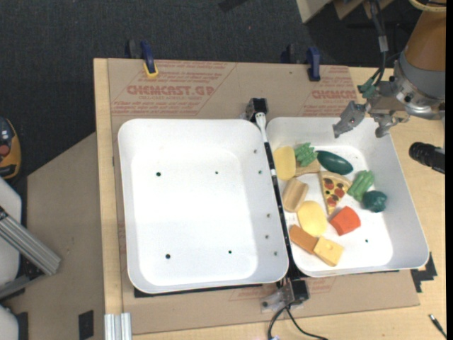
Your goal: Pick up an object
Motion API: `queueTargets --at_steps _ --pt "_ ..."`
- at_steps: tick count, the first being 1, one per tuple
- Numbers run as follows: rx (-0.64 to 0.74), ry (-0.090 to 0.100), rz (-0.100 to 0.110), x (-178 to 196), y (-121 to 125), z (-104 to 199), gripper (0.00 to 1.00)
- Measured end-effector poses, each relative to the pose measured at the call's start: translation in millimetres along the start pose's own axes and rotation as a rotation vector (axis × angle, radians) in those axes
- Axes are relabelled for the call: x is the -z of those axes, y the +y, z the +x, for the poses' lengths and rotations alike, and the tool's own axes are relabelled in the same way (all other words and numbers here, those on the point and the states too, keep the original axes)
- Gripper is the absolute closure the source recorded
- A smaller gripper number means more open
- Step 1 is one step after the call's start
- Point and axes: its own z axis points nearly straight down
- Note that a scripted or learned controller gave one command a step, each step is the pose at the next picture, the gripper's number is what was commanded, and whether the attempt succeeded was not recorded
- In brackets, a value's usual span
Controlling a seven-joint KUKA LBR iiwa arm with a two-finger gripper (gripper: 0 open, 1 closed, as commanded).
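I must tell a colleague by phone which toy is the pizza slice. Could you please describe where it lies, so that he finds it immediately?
Look in the right bin, the one crowded with toy food. The pizza slice lies near its middle, below the dark green oval piece and above the red piece. It is the only triangular item, tan with small red and dark spots.

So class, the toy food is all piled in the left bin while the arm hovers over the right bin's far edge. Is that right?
Not quite. The camera view shows the toy food in the right bin, not the left bin. The arm does hover over the right bin's far edge.
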Motion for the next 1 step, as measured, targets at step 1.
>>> queueTargets --at_steps 1 --pt "0.004 0.002 0.004 -54.7 6.2 76.8 0.0"
